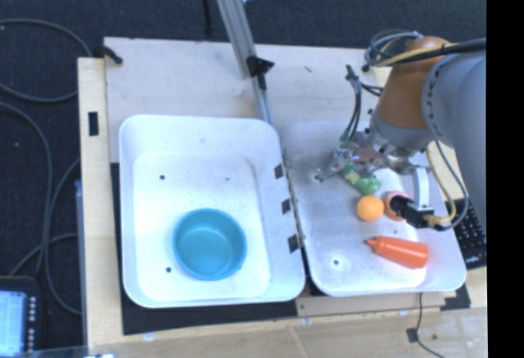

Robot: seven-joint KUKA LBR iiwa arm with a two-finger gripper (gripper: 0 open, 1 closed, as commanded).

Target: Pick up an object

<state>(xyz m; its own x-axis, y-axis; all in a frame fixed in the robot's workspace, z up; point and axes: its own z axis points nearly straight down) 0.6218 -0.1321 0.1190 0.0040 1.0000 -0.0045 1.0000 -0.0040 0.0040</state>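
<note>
**Camera view: arm low over the right bin's toys**

Camera view shows a green object [363,181] in the right bin [327,209], directly under the gripper [358,161]; whether it is pinched cannot be told. Just beside it lie an orange ball [370,208] and, nearer the front edge, an orange bottle [399,251]. A blue bowl [210,244] sits in the left bin [147,160].

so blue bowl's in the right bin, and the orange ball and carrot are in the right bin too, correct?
Not quite: the camera view shows the blue bowl in the left bin. The orange ball and carrot are indeed in the right bin.
</note>
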